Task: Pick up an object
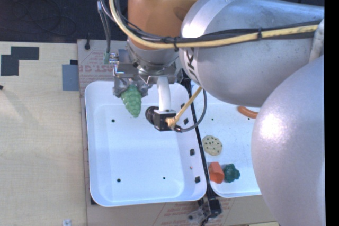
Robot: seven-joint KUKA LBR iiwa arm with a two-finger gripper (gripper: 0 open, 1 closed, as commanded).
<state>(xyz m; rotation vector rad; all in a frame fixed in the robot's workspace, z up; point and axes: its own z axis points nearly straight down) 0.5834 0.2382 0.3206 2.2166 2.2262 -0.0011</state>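
I am hanging my gripper over the upper left of the left bin, in the upper centre of the frame. A green knobbly object is sitting between my fingers, with its lower half projecting below them; my jaws are closing on it, and it appears to be clear of the bin floor.

Risk 1: the grip is acting on the object's top portion only, as far as the picture shows. The bumpy surface is likely giving uneven contact, so a quick swing or a jolt could let the object rotate or slip out and drop back into the bin.

Risk 2: the object is hanging near the bin's upper wall. A sideways move made too low could catch it on the rim and strip it from my jaws.

Risk 3: my cable bundle and the black fitting beside the object are trailing close. They could brush the object during a turn.

The right bin is holding a spotted cookie, an orange block and a dark green piece, all well apart from my gripper.
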